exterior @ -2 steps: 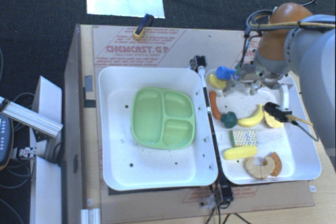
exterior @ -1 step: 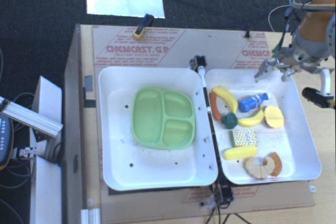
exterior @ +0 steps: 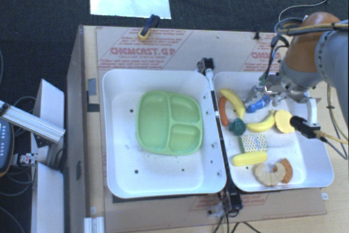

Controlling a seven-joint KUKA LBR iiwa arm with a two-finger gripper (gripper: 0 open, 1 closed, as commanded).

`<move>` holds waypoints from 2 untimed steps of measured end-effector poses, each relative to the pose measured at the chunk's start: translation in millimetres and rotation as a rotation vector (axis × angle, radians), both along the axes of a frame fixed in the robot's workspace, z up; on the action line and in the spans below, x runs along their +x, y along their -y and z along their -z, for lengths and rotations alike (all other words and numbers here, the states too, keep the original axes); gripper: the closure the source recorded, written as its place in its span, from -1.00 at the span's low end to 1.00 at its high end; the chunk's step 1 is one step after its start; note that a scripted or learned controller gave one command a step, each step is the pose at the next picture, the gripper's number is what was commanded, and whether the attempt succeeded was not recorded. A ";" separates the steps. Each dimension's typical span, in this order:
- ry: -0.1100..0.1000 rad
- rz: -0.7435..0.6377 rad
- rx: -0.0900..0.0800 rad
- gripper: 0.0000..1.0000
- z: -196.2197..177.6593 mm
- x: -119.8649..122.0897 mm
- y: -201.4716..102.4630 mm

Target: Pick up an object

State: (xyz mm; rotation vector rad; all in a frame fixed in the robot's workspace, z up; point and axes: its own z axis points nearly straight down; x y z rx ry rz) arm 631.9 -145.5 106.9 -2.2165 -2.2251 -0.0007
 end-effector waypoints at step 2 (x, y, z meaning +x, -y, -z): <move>0.005 -0.001 -0.001 -1.00 -12.1 1.6 0.7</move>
